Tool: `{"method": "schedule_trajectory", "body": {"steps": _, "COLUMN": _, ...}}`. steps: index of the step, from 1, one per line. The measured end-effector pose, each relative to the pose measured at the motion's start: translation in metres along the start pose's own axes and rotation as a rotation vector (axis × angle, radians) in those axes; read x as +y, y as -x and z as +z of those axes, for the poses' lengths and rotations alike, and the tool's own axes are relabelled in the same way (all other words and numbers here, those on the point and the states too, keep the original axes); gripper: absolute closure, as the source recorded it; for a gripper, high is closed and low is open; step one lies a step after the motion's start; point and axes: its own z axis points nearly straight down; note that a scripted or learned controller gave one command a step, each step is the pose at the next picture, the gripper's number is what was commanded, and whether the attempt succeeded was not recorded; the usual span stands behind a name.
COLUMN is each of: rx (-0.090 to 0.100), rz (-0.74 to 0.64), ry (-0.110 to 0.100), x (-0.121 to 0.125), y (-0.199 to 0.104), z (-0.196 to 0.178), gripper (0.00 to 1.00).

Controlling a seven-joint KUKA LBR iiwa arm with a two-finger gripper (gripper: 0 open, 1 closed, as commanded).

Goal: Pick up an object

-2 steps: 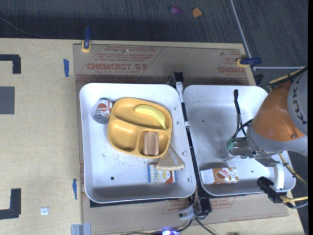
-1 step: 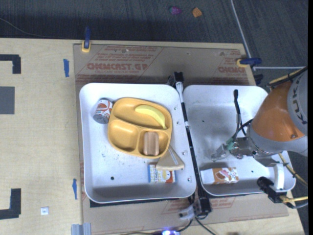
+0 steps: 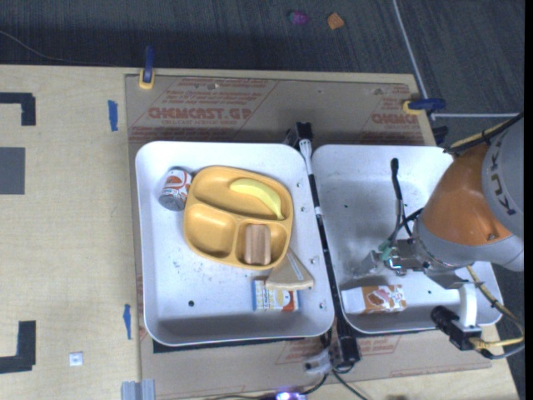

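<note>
Arm bent low over right bin, hand grip unclear, near packet

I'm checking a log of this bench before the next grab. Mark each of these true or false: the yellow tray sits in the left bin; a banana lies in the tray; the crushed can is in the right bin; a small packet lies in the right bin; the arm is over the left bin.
1. The yellow tray sits in the left bin. True.
2. A banana lies in the tray. True.
3. The crushed can is in the right bin. False: it lies in the left bin, beside the tray.
4. A small packet lies in the right bin. True.
5. The arm is over the left bin. False: it is over the right bin.
</note>
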Motion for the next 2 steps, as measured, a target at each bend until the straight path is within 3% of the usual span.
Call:
{"method": "schedule_trajectory", "body": {"steps": 1, "rx": -0.013, "rz": 0.003, "ry": 0.013, "x": 0.0026, "y": 0.0045, "z": -0.0112, "gripper": 1.0}}
{"method": "schedule_trajectory", "body": {"steps": 2, "rx": -0.012, "rz": 0.004, "ry": 0.012, "x": 0.0025, "y": 0.0045, "z": -0.0111, "gripper": 0.0}}
